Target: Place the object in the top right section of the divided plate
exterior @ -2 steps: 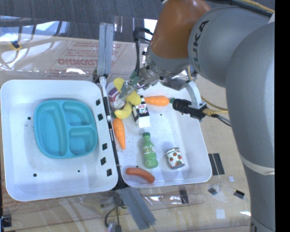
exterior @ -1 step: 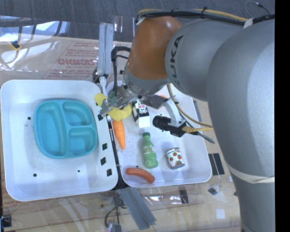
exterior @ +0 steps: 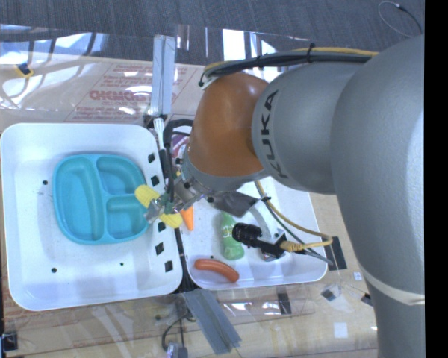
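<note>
**Gripper over the divider between the bins, yellow object at its tip**

In the left bin (exterior: 30, 274) lies the divided plate (exterior: 101, 198), turquoise, with one long section on its left and smaller sections on its right. At the plate's right edge, over the strip where the two bins meet, is a yellow object (exterior: 146, 195), with more yellow and an orange bit just beside it at the gripper (exterior: 166, 207). The yellow object sits right at the gripper's tip, but whether it lies between the fingers, and how far apart they stand, cannot be told from this angle.

Behind the bins, a clear sheet (exterior: 112, 88) on the bench carries red print too blurred to read. The arm (exterior: 321, 125) crosses the right bin (exterior: 299, 271); black letters reading "KUKA" run down its grey shell beside the orange band. Under it in the right bin lie a green item (exterior: 230, 239) and a red-orange sausage-shaped item (exterior: 216, 269).
</note>
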Controlling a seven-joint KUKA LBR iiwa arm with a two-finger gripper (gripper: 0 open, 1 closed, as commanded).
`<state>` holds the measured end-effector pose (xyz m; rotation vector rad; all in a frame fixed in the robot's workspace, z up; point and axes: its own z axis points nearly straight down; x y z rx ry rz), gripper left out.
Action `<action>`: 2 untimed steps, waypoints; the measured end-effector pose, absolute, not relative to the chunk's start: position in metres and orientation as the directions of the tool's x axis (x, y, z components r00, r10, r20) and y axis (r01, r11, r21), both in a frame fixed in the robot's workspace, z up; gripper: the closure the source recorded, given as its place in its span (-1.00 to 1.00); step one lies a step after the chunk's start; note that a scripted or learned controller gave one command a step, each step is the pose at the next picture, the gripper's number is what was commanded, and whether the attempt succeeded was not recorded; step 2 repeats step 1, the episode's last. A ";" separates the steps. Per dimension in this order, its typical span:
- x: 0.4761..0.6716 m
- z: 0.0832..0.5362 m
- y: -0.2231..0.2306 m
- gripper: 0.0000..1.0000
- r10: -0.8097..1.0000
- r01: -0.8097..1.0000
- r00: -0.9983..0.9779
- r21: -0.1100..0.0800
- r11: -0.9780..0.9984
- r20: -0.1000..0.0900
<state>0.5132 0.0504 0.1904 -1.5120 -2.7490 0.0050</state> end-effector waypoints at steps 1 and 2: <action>0.513 0.191 0.050 -1.00 0.845 0.845 -0.535 -0.004 0.535 0.002; 0.513 0.191 0.050 -1.00 0.845 0.845 -0.535 -0.004 0.535 0.002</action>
